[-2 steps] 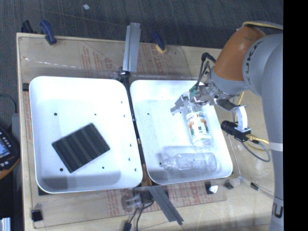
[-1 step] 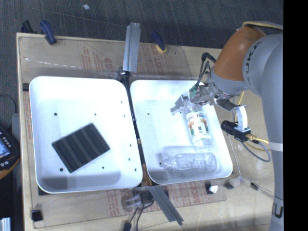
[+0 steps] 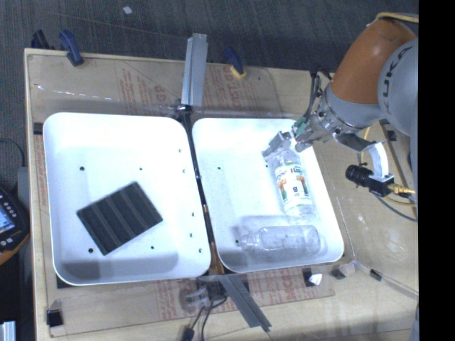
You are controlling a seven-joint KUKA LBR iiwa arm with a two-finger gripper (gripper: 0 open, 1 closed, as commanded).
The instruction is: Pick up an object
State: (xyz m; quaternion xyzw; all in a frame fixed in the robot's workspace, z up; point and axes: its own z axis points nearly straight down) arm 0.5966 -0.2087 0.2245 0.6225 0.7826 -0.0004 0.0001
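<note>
Two clear plastic bottles lie in the right bin [image 3: 213,190]: a labelled bottle [image 3: 293,185] near the far right wall and a bare bottle [image 3: 281,239] along the near wall. Both look light, slick and crushable (best taken across the body). End effector [image 3: 302,135] sits at the labelled bottle's cap; jaw state cannot be told. A black ridged slab [image 3: 119,217] lies in the left bin [image 3: 64,141].

The wooden bench [image 3: 106,77] bears two white bins side by side: left bin [image 3: 64,130], right bin [image 3: 227,130].
</note>
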